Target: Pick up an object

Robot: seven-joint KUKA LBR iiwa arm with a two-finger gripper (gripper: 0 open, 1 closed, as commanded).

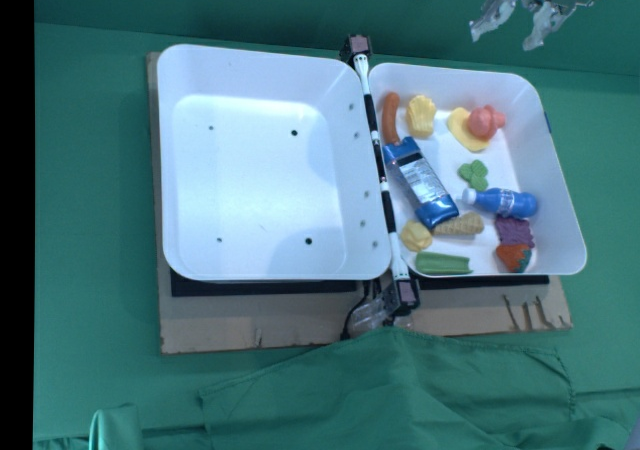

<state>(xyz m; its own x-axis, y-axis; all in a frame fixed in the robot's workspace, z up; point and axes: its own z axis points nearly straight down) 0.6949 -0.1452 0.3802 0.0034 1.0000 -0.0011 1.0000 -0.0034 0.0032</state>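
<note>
Small toy foods and a blue bottle (503,202) lie in the right bin (560,193).

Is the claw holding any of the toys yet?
No, the gripper hangs open above the right bin, with nothing between its fingers.

Bright even light, bluish cast; left bin (200,88) glares; slightly soft, perhaps.

Bench surroundings, seen from above

A flat brown cardboard sheet (250,336) is laid on green cloth (90,238); crumpled green fabric (400,393) is bunched at lower centre.
</note>
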